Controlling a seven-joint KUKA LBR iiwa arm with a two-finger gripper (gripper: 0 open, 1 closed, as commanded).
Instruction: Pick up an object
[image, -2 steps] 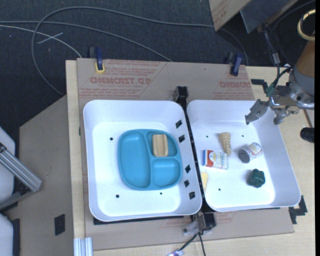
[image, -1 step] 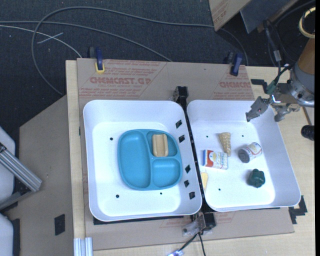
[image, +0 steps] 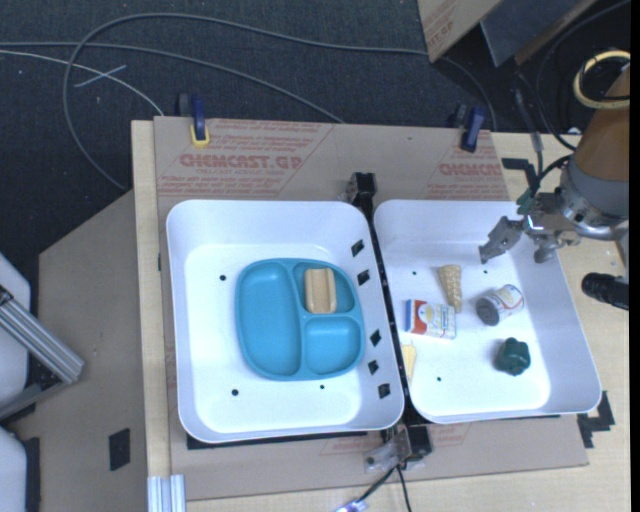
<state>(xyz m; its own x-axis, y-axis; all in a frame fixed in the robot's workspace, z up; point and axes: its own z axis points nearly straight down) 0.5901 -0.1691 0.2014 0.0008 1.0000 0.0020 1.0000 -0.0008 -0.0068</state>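
Grey metal fingers of the two-finger gripper (image: 518, 240) stand apart with nothing between them, hanging over the upper right part of the right-hand shallow white plastic bin (image: 560, 398). We judge the picking has not begun: the gripper is high at the bin's far edge, well clear of every object.

Nearest below it lie a small grey-and-white can on its side (image: 497, 303) and a tan waffle cone (image: 452, 284); further toward us sits a dark green lumpy toy (image: 514, 356), and to the left a flat red, white and blue packet (image: 430, 319). We would next choose one, come over it and descend with the fingers astride it. The can may roll; the packet lies flat and offers little to grip.

In the left-hand white bin (image: 200, 400) a blue divided plastic tray (image: 270, 320) holds a tan wooden block (image: 320, 290), well apart from the gripper; nothing blocks its way down
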